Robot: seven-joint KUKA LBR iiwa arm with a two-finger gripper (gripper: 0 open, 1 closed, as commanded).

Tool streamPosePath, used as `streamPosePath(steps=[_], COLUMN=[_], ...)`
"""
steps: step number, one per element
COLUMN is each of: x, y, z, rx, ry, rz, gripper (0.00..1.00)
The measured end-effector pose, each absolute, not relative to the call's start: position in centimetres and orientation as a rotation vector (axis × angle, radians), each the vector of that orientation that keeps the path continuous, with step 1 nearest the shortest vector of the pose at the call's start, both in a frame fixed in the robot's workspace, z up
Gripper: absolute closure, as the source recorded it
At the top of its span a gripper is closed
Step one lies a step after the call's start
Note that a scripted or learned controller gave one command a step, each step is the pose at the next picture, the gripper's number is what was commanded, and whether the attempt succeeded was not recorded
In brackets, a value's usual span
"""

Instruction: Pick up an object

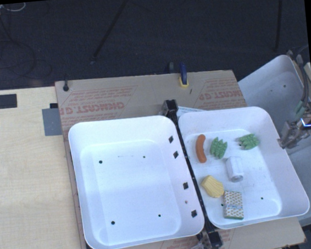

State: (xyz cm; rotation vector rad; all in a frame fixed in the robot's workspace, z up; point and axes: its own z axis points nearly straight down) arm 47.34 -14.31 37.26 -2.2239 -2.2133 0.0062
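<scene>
The right bin (287,190) holds several small objects. An orange sausage-shaped piece (201,148) lies near its left wall, with a green leafy piece (219,147) beside it and a second green piece (248,141) further right. A white cylinder (235,168) lies in the middle. A yellow lump (212,186) and a speckled rectangular block (233,204) sit toward the front. My gripper (293,133) hangs at the far right, just outside the right bin's rim, away from all the objects.
The left bin (80,173) sits beside the right one, the two meeting at a black clipped divider (183,168). Both rest on a cardboard sheet (114,100). A grey metal plate (273,84) lies to the right.
</scene>
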Motion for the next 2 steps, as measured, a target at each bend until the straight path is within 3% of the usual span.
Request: streamPosePath(steps=[1, 2], x=[47.7, 47.4], y=[-3.8, -10.0], z=[53.0, 33.5], rx=[-2.216, -2.218], ry=[-2.242, -2.206], rz=[-0.020, 0.020], gripper=[1.00, 1.00])
